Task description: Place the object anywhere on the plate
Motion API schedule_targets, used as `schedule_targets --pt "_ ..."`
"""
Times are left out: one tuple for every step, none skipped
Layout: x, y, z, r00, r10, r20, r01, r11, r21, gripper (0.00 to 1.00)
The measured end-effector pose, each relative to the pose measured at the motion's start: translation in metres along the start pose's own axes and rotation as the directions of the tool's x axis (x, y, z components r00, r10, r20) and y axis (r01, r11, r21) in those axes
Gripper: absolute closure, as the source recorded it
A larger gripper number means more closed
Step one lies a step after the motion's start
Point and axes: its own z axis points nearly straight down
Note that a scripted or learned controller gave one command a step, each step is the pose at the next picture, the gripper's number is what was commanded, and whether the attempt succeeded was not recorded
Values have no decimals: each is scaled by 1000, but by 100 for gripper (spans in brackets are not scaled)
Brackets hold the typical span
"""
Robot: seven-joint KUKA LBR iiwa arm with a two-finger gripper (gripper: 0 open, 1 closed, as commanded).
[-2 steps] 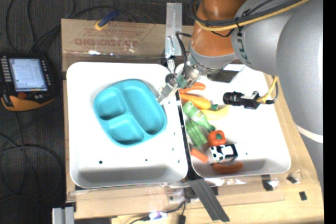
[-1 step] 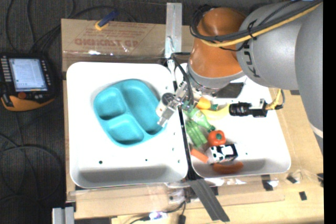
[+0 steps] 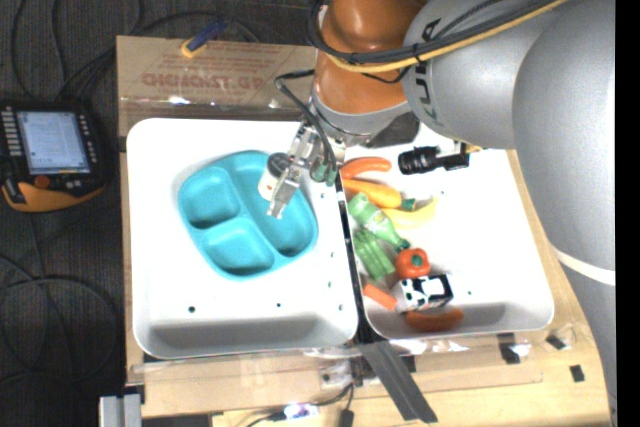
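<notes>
1. The hand (image 3: 283,183) hovers over the turquoise three-compartment plastic plate (image 3: 245,213), at its 2 o'clock rim.
2. Whether the hand is gripping anything cannot be told.
3. Toy foods, including a yellow plastic banana (image 3: 405,206), lie at the hand's 3 o'clock.

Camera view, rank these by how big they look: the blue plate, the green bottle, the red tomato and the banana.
Largest to smallest:
1. blue plate, by far the largest
2. green bottle
3. banana, looks close to the bottle and is partly covered by other toys, so that order is unsure
4. red tomato, the smallest
</notes>
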Motion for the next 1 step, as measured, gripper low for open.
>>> schedule_targets --pt "0 0 0 1000 0 0 0 1000 -1 0"
